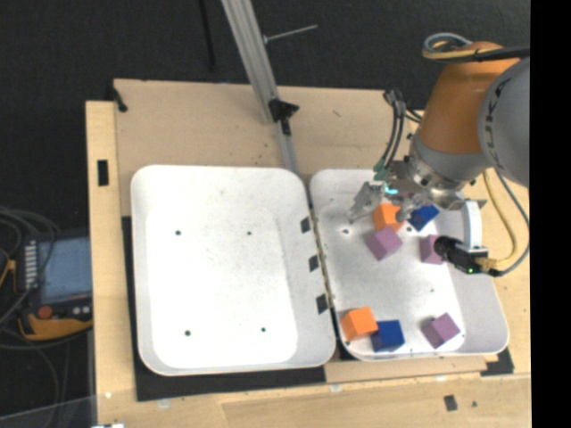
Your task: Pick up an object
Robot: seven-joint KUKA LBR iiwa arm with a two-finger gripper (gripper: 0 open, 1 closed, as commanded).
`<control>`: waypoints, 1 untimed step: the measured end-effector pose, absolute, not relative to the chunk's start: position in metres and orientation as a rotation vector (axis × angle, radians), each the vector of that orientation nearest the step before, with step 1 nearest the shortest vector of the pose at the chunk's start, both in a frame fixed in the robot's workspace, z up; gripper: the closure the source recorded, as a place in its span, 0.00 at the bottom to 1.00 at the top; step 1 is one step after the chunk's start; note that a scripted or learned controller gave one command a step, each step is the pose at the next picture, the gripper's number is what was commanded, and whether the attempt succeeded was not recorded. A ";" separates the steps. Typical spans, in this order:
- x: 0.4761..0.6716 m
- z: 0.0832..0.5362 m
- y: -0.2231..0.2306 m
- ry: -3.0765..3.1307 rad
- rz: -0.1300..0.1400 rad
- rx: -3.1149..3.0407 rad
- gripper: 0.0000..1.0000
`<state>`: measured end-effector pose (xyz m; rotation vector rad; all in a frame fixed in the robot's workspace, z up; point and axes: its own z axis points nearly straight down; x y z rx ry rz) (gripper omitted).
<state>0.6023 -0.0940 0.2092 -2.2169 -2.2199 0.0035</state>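
My gripper hangs low over the far part of the right bin, open, with one grey finger splayed to the left. An orange block sits right at the gripper's tip, and I cannot tell whether it is touched. A purple block lies just in front of it. To their right are a blue block and a second purple block. Along the bin's near edge lie an orange block, a blue block and a purple block.
The left bin stands beside the right one, with a dark divider between them. A metal post slants up from the bench's back. Cables trail from the wrist over the right bin's right edge.
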 end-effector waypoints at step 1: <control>0.603 0.212 -0.094 -2.222 -0.002 -2.221 0.00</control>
